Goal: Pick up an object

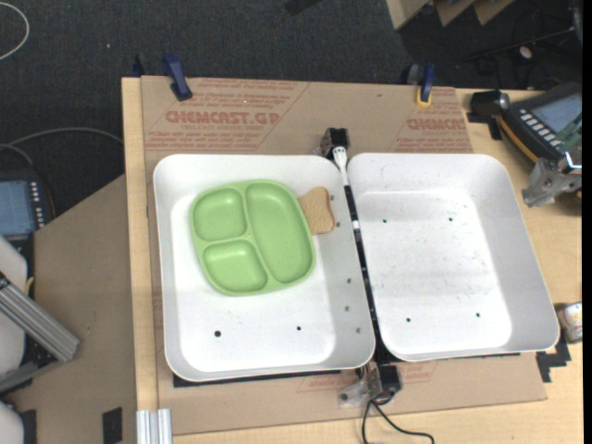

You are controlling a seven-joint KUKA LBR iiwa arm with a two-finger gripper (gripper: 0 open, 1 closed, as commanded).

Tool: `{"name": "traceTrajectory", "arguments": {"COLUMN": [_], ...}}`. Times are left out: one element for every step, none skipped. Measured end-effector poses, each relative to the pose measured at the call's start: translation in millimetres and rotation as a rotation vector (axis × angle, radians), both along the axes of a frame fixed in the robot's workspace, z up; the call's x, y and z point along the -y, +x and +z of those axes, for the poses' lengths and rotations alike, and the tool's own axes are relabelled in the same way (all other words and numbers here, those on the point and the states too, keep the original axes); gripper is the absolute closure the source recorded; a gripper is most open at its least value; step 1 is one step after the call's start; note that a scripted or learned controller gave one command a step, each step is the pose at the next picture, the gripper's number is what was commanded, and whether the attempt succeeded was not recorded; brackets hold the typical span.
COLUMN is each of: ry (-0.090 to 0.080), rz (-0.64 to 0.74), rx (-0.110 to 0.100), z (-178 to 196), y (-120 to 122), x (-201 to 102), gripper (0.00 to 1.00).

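You'll find a green divided plate (pixel 252 239) in the left bin (pixel 185 340), upper left of centre, a tan cracker-like piece (pixel 318 210) touching its right rim. The right bin (pixel 518 248) sits just beside.

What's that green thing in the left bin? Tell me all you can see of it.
The green plate is a pale lime divided plate, plastic by its look, with rounded corners and three compartments: two smaller ones on the left, one long one on the right. It lies flat, right side up, turned slightly askew, in the upper part of the left bin. A small tan block, perhaps a sponge, lies against its upper right edge, seemingly touching it. I can see nothing in its compartments.
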State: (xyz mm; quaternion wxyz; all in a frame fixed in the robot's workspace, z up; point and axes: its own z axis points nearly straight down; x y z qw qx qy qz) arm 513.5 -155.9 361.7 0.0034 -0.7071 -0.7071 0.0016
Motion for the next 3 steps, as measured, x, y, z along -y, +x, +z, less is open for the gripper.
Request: {"name": "traceTrajectory", "arguments": {"ry": [0.0,-0.011,0.0], "rz": [0.0,-0.003,-0.002], "rx": [0.0,0.025,0.0], "z": [-57.5,65.9,-4.8], "y": [-30.0,9.7,-36.6], "x": [-28.7,25.1,1.4], "gripper": [1.0,1.0,1.0]}}
